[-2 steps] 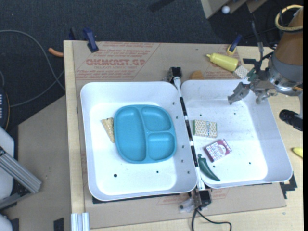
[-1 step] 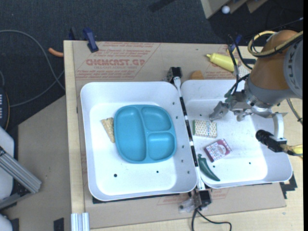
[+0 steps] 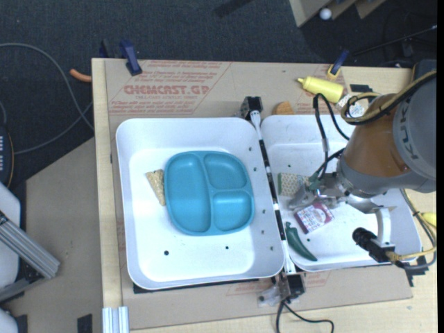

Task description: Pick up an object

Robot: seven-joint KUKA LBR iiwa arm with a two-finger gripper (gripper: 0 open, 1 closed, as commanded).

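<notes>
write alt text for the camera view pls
A grey and orange robot arm reaches into the right white bin, its claw low over a small red packet and a green pepper. The left bin holds a blue divided plate.

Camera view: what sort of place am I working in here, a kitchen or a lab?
Most likely a robotics lab bench, not a kitchen. Two white bins sit on a cardboard-covered bench held by clamps, cables trail over dark carpet, and the blue divided plate looks like a test prop.
</notes>
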